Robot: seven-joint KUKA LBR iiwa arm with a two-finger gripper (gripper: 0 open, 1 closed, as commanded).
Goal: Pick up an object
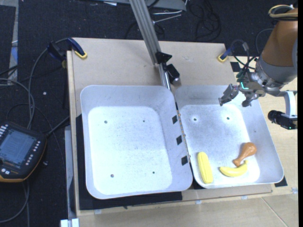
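The right bin (213, 126) holds three toy foods near its front. A yellow corn cob (205, 167) lies at the front left, a yellow banana (233, 171) curves beside it, and a brown chicken drumstick (245, 153) rests just behind the banana. My gripper (236, 97) hangs over the bin's far right corner, well behind these objects. Its two dark fingers (227, 96) are spread apart with nothing between them.
The left bin (128, 141) sits beside the right one, joined along a centre divider with black clips (180, 138). A slanted metal pole (149, 30) rises from behind the bins. Yellow clamps (79, 53) hold the bench's back corners.
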